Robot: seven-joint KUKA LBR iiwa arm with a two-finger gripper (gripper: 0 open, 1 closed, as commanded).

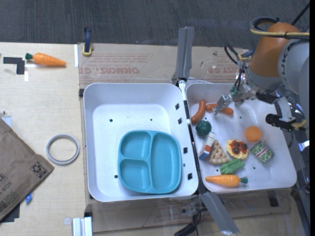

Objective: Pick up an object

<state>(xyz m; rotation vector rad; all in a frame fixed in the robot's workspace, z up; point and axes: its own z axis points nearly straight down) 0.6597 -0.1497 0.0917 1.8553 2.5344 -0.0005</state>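
Note:
My gripper (pixel 225 102) hangs low at the back of the right bin (pixel 275 181), right above a small orange carrot piece (pixel 222 110); whether it touches the piece is unclear. Just left of it lies a brown sausage (pixel 198 111). Further forward in the same bin are a dark green round vegetable (pixel 203 127), an orange ball (pixel 253 133), a pizza slice (pixel 217 153), a fruit tart (pixel 237 149), a green box (pixel 262 152), a green pod (pixel 232 166) and a large carrot (pixel 225 180).
The left bin (pixel 98 112) holds a blue divided plate (pixel 150 161). On the bench to the left lie another carrot (pixel 47 59), a tape ring (pixel 62 148) and a cardboard piece (pixel 17 171). The arm (pixel 275 53) stands over the right bin's far right corner.

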